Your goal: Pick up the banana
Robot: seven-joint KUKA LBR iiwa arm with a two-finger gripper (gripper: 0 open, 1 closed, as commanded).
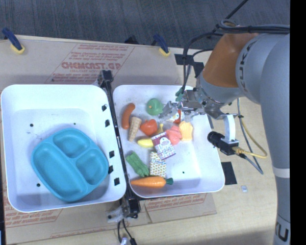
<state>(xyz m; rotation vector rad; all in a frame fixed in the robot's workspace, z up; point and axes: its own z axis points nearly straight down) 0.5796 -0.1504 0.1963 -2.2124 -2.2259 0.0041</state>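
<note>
Grey metal gripper point(176, 110) hangs low over the far side of the right bin point(209, 180), close to the green ball point(154, 106) and red tomato point(148, 127), and whether it's open or closed I cannot tell. Yellow banana point(145, 142) lies just nearer and left, tucked against a small printed carton point(163, 147), so this looks like the approach, and next it needs to slide over and drop. Red lettering on the cardboard point(66, 55) reads CHEMCAST GP.

Bench top covered in brown cardboard point(92, 60) with red print, held by blue-yellow clamps point(13, 40) at the far edge. Dark grey carpet point(66, 6) beyond. Even, diffuse light.
</note>
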